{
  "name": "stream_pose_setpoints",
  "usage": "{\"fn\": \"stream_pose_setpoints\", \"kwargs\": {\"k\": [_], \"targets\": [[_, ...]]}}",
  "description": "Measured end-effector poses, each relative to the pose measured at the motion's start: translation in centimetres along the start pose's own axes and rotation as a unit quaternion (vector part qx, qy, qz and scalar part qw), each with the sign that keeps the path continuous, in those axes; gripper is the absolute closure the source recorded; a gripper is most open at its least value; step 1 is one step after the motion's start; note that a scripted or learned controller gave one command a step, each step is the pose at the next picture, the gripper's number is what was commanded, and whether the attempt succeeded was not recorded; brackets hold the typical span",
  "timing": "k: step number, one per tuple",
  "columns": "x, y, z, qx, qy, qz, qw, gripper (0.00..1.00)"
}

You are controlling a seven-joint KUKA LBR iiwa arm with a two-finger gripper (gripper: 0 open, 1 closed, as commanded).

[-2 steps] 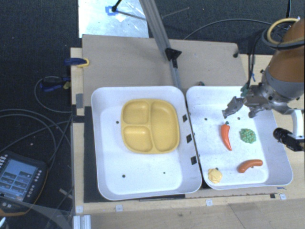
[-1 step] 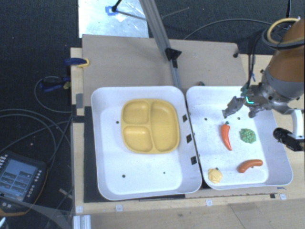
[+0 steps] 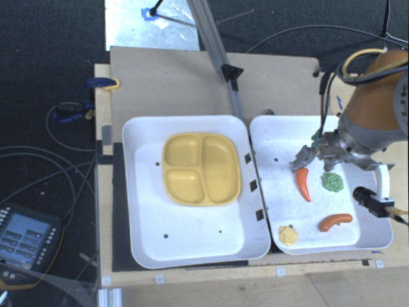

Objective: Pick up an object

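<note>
Camera view: the gripper [image 3: 311, 160] is seen with fingers spread, nothing held. The carrot [image 3: 303, 184] lies just below the fingertips, untouched. A slanted closure could roll it aside.

The one camera hangs above the tabletop [image 3: 192, 88] and looks down on it at a slant, far enough off to take in both white bins whole. The left bin [image 3: 144, 235] sits at the middle of the frame, the right bin [image 3: 377, 238] toward three o'clock. Dark floor with loose cables [image 3: 38, 152] shows at nine o'clock, and a tripod leg [image 3: 204, 24] slants down from twelve. The arm [image 3: 377, 101] comes in from about two o'clock.
</note>
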State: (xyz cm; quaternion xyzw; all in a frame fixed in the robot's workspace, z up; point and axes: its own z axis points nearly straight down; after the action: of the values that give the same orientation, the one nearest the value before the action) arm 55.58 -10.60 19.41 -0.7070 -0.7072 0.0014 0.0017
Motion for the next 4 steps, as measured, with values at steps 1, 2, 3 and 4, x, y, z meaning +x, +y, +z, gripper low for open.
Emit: {"fn": "stream_pose_setpoints", "kwargs": {"k": [1, 2, 3, 4], "targets": [[-0.8, 0.0, 4.6, 0.0, 0.0, 0.0, 1.0, 0.0], [-0.8, 0.0, 9.8, 0.0, 0.0, 0.0, 1.0, 0.0], [-0.8, 0.1, 8.5, -0.003, 0.0, 0.0, 1.0, 1.0], [0.0, 0.7, 2.5, -0.006, -0.001, -0.003, 1.0, 1.0]]}}
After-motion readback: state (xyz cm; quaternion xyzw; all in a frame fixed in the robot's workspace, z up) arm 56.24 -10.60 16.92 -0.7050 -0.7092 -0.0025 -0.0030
